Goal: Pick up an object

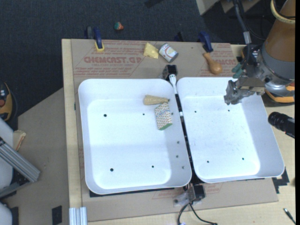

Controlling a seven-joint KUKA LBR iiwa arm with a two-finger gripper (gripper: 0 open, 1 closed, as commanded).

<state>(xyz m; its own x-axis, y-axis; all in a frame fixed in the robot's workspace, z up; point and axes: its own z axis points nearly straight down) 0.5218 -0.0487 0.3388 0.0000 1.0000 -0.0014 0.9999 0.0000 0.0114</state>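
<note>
while my arm reaches in from the right edge of the frame, my gripper (233, 96) hangs over the upper part of the right bin (262, 168), dark fingers pointed down near that bin's top rim; whether they are apart or together i cannot tell from this slant, and nothing shows between them. the orange band of my wrist sits at the far upper right. the things i could pick lie in the left bin (93, 163), both in its upper right area near the divide between the two bins: a tan cone-shaped piece (155, 100) lying on its side, and just below it, touching or nearly so, a small patterned pouch (163, 116) with a greenish edge. both are well apart from my gripper. along the cardboard strip at the top of the bench, outside the bins, lie a yellow wedge (151, 51), a small white-and-grey carton (168, 52) just beside it, and a wooden-looking knobbed piece (213, 63) farther right. a black marker-like object (171, 73) rests at the top of the seam between the bins.
</note>
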